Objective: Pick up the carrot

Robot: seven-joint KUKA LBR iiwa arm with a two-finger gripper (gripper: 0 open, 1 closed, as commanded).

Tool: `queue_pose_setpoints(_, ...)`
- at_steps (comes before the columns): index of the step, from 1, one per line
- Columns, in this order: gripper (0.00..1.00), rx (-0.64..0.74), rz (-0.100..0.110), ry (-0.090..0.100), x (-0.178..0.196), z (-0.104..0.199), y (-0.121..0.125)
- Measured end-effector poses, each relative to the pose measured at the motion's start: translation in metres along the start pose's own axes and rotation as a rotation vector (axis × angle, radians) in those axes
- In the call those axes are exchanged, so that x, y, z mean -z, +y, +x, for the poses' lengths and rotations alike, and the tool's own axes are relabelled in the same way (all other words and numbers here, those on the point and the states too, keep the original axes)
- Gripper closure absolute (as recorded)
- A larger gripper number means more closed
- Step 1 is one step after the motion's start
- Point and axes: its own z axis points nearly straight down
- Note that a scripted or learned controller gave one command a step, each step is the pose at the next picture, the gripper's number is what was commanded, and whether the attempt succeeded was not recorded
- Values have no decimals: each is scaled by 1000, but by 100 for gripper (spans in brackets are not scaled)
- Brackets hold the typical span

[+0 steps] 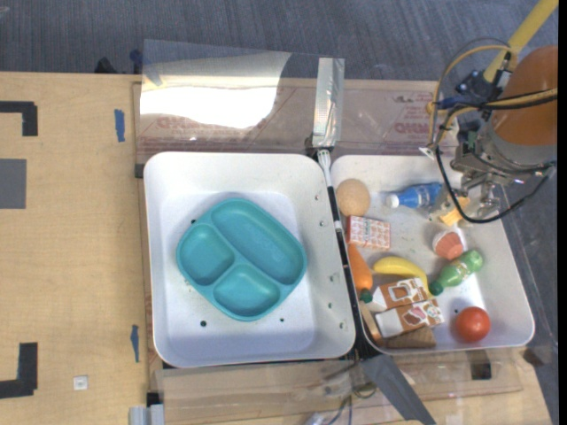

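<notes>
Carrot [360, 272] lay lengthwise along the right bin's [518, 282] left wall, green end nearest the camera; my end effector's [474, 193] state was unclear.

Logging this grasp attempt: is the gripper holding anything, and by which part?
Nothing is held. The gripper is over the right bin's far corner, while the carrot lies apart by the bin's left wall.

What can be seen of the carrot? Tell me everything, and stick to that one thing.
The carrot is a small orange toy, smooth like plastic, with a dark green stub at its lower end. It lies flat in the right bin, close along that bin's left wall, running lengthwise from top to bottom of the view and slightly slanted. Its upper end meets the pink patterned packet; the banana lies just to its right. The pincer is well away, near the bin's upper right.
</notes>
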Motion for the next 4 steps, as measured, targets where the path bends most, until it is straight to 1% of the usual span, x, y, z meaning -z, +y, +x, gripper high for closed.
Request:
queue_pose_setpoints(1,100,-179,-10,7,-13,-8,-10)
queue_pose_setpoints(2,100,-10,-2,4,59,-26,-7)
queue_pose_setpoints(3,100,248,-6,4,6,-25,-7)
queue_pose_setpoints(4,0,247,-12,2,2,-25,-5)
